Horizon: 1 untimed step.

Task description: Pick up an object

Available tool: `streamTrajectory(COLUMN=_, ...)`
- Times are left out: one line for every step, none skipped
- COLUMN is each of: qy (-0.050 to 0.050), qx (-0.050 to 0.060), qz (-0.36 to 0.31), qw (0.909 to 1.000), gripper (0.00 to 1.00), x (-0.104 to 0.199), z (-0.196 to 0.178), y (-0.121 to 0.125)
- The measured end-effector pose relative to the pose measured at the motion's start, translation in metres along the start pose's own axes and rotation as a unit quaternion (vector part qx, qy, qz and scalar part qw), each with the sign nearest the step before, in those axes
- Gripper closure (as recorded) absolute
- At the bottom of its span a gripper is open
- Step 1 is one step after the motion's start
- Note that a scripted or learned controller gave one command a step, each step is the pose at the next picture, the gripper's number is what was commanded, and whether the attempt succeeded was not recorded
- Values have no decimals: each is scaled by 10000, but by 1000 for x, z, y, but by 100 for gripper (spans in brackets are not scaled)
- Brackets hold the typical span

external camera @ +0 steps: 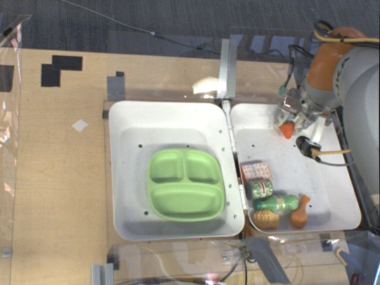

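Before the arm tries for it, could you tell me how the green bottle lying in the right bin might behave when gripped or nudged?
The green bottle lies on its side, so its rounded body would probably roll if nudged. It looks like glossy plastic, so likely light and a bit slippery. It is packed against a green can and a bread roll, which may crowd a grasp.

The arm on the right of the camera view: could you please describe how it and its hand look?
The arm is bulky, rounded and light grey, with an orange band above the wrist. Black and yellowish cables loop beside it. The hand is a small metallic grey assembly with a green spot at its edge.
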State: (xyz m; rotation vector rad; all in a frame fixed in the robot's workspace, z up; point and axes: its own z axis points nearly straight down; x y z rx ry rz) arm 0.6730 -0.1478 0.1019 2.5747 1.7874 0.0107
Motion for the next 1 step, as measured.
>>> streamTrajectory(qy=8, qx=22, qz=-324, qw=9995, gripper=100, x=65, z=-86, y=-63)
